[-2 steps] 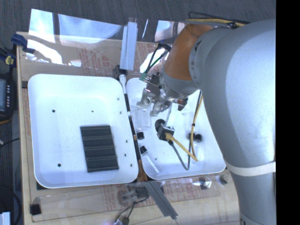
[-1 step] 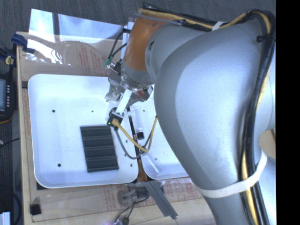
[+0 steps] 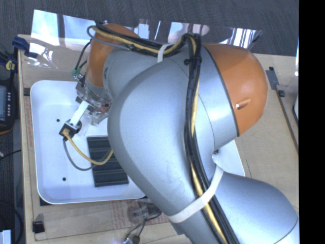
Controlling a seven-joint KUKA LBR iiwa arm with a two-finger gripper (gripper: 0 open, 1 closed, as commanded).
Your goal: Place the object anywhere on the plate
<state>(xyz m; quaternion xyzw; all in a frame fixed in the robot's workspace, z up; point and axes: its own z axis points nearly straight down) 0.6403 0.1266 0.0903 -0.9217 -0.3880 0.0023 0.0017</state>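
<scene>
Object: dark ribbed slab [image 3: 109, 174], flat on the floor of the left bin [image 3: 51, 161], towards its near right part; its right edge runs under the arm [image 3: 167, 136].
Handling: likely stiff and fairly light, judging from its thin, flat, grooved look; the ridges should give some purchase, but a smooth plastic face could still slip.
Hold: probably best taken across the short width, on the two long edges, near the middle so that it does not tip; lying this flat, it leaves little edge to catch.
Gripper: gripper [image 3: 94, 111] sits over the bin's far part, just beyond the slab's far end; contact with the slab cannot be told.
Grip state: cannot be told, since the wrist hides it.
Surface: smooth white bin floor with a low rim, so the slab may slide if nudged.
Room: open floor to the slab's left and front; the arm crowds its right side and covers much of the worktop [image 3: 274, 136].
</scene>
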